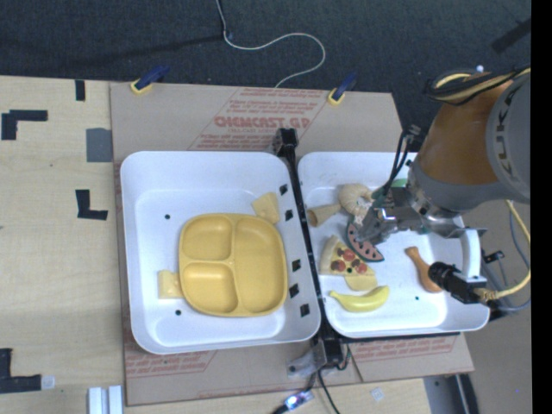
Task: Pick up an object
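progress: arm's down in the right bin [405,317], gripper [373,228] right at the watermelon slice [365,247]; no lift visible, so pick prob. not done yet.
fingers: can't tell how far open, or if anything's between them.
target: likely the watermelon slice, lying on the right bin floor, mid-bin.
right bin also: pizza slice [343,260], banana [360,298], drumstick [338,202], brown spoon-ish thing [419,266].
left bin [138,179]: yellow divided plate [233,264], two cheese-like wedges [267,206] beside it.
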`<state>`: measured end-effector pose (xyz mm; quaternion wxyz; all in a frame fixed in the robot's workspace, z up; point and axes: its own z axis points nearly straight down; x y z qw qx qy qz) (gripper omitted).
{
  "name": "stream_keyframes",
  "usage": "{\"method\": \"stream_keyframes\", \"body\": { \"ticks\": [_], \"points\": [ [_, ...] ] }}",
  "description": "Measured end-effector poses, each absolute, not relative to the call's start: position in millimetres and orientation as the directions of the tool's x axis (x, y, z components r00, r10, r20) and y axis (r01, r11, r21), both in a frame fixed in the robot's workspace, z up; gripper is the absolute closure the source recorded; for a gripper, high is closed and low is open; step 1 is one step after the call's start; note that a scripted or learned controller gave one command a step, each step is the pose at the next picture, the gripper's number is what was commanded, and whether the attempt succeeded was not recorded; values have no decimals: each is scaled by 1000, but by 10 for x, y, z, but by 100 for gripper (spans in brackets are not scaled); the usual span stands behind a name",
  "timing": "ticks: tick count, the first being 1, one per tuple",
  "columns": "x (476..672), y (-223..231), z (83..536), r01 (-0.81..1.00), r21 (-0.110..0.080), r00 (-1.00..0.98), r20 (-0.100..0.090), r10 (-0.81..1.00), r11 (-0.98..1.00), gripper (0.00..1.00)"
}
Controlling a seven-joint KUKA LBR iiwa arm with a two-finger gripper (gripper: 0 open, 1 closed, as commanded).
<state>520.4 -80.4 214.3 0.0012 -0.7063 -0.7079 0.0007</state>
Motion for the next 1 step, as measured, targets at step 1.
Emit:
{"method": "stream_keyframes", "body": {
  "ticks": [1],
  "points": [
    [5264,-761,2253,1000,-1,-2,1,1000,2,100]
  ]
}}
